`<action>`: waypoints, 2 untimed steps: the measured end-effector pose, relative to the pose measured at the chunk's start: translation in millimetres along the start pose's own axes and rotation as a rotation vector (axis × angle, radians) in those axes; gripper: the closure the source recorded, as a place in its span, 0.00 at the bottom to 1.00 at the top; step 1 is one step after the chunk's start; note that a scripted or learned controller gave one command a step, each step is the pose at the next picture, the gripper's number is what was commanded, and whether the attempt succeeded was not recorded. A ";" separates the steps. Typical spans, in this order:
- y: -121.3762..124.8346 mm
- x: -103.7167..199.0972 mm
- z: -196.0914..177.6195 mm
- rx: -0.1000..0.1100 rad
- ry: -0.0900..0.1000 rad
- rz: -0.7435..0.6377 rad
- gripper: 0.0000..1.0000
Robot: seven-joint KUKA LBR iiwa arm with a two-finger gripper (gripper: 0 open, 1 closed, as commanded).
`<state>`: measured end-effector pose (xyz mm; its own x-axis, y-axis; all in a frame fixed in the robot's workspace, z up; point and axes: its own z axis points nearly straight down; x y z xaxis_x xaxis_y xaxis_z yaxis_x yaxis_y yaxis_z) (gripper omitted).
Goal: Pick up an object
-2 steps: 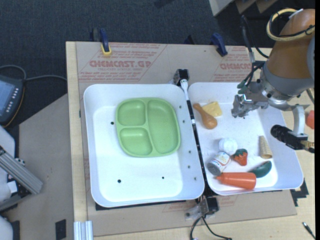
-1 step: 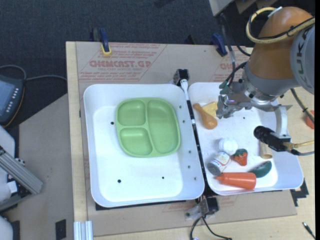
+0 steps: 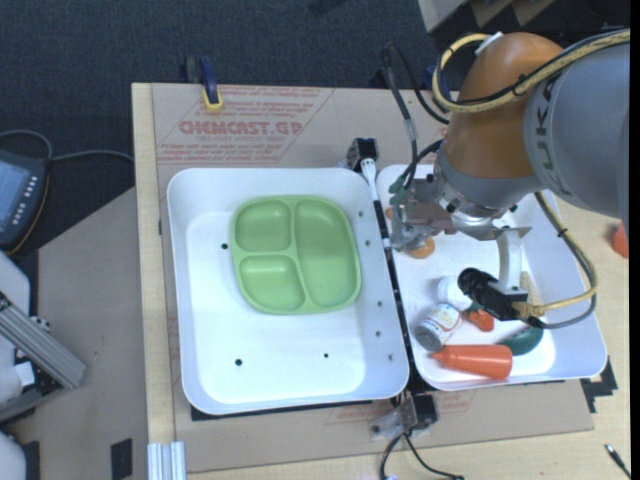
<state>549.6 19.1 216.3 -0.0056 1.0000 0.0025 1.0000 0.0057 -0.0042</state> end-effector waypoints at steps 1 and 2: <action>1.5 -7.9 -17.3 -0.008 -0.003 0.005 1.00; 14.0 -5.5 -1.5 -0.006 -0.004 0.004 1.00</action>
<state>563.7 13.7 217.8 -0.0012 1.0000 -0.0012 1.0000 0.0012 0.0017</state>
